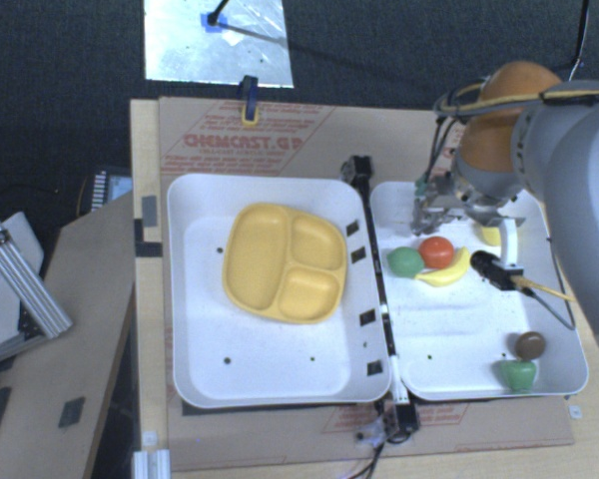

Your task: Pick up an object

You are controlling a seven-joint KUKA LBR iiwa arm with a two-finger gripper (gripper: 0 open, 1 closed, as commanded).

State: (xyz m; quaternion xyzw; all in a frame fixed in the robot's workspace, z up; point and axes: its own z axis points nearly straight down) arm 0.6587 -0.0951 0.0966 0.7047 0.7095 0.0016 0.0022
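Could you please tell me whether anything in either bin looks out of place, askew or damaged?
Nothing stands out. The yellow divided plate lies flat in the left bin, turned slightly askew to its walls. In the right bin, the toy fruits sit loose and intact, with the gripper above the red ball.

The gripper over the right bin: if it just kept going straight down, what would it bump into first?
Probably the red ball, which lies almost directly beneath the gripper, with the green ball and the banana beside it. Depth is hard to judge from this angle, so it might reach the bin floor instead.
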